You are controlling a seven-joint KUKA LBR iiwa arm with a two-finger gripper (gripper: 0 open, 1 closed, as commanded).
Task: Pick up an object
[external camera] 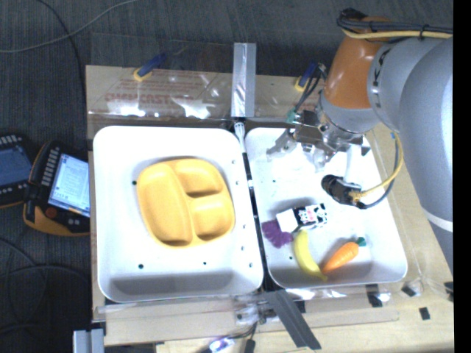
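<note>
1. The grey arm (pixel 423 116) with its orange band (pixel 352 72) fills the upper right of the frame and bends down over the far end of the right-hand white bin (pixel 383 252).
2. Its metal two-finger gripper (pixel 313 144) sits at the upper middle of that bin, above bare white floor; how its jaws stand cannot be told from this slant, and nothing is seen between them.
3. The left-hand white bin (pixel 118 263) holds a yellow plastic divided tray (pixel 185 201), lying flat at centre-left of the frame.
4. In the lower part of the right bin lies a cluster of small toys, near one another and well apart from the gripper.
5. A yellow banana (pixel 306 254) lies at a slant at lower centre of that bin.
6. An orange carrot with a green tip (pixel 341 255) lies just right of the banana, close to touching it.
7. A small black-and-white block (pixel 310 217) sits just above the banana; its markings are too small to read.
8. A purple soft piece (pixel 275 233) lies to the left of the banana, beside the block.
9. A handheld pendant with a lit screen (pixel 62 190) lies at the left edge; its text is unreadable.
</note>
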